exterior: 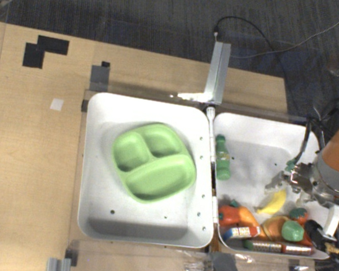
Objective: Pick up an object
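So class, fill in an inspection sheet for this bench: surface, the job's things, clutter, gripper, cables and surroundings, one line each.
Surface: wooden bench bearing the left bin and the right bin, side by side.
Job's things: in the right bin, a green bottle along the left wall; a yellow banana, an orange item, a green block and a brown stick crowded at the near edge.
Clutter: a green divided plate in the left bin.
Gripper: gripper low over the right bin beside the banana; grip cannot be judged.
Cables: a black cable on the floor beyond the bench.
Surroundings: dark carpet; black markers on the bench.
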Controlling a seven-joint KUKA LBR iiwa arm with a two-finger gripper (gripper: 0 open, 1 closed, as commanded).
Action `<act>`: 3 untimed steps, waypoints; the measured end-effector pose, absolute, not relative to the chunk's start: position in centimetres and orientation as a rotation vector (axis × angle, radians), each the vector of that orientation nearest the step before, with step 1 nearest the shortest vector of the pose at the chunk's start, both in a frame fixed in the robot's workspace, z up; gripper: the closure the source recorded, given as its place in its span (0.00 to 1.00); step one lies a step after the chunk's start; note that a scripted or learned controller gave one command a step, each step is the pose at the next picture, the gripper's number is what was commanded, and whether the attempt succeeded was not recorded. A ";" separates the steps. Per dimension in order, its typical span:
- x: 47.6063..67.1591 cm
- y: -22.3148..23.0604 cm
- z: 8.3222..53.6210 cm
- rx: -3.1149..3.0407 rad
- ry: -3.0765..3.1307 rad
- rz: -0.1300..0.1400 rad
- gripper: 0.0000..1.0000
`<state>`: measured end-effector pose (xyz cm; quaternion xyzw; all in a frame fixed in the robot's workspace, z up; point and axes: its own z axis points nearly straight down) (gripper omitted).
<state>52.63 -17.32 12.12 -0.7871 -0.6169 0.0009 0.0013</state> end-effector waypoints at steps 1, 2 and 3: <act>53.7 -19.4 8.8 -2.471 -1.948 -0.011 0.00; 54.0 -19.3 9.7 -2.473 -1.951 -0.017 1.00; 51.9 -13.1 20.4 -2.391 -2.039 -0.001 1.00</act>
